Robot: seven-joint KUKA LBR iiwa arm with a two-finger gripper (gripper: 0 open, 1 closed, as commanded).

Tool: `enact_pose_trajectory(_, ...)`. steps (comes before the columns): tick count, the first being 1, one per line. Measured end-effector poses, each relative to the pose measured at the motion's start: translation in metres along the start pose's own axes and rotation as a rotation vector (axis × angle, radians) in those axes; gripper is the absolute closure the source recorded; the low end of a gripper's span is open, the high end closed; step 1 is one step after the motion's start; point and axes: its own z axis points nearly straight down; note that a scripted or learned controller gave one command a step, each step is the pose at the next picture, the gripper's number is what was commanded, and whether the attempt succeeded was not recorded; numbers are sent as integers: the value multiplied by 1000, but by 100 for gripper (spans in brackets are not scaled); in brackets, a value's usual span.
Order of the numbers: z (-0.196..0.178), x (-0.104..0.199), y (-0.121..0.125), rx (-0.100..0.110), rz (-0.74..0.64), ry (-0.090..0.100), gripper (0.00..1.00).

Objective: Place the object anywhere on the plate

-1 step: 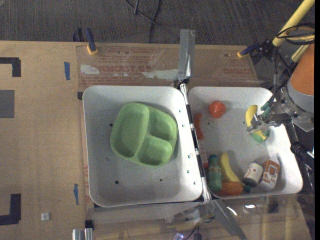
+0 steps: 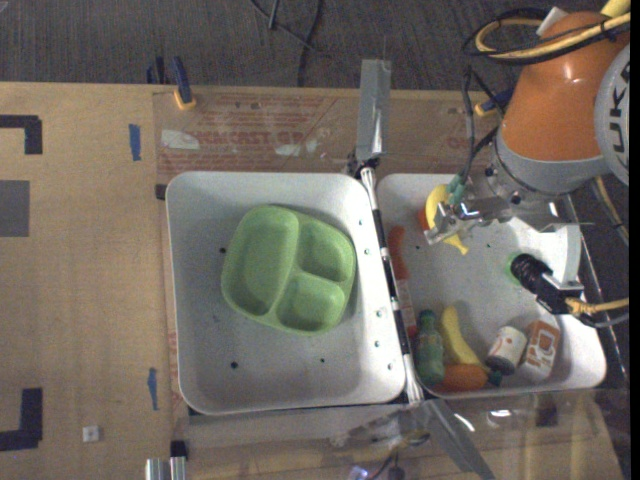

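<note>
Wooden surface (image 2: 80,298) carries two shallow white bins. Left bin (image 2: 200,368) holds a glossy green plate (image 2: 290,268), rounded and split into three compartments. Right bin (image 2: 590,363) has the clutter: a curved yellow banana (image 2: 458,336) near its front edge. The gripper (image 2: 447,218) hangs at the far end, over a yellow object (image 2: 436,204); cannot tell its state.

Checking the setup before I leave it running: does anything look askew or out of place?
The green plate sits rotated, its edges skewed against the walls of the left bin. In the right bin, most toys huddle at the near edge, and a red piece lies against the divider. Nothing looks spilled or broken.
</note>
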Motion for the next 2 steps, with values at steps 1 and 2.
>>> enact_pose_trajectory(1, 47, 65, 12, 4, -54, 1, 100)
enact_pose_trajectory(2, 47, 64, 12, 4, -54, 1, 0)
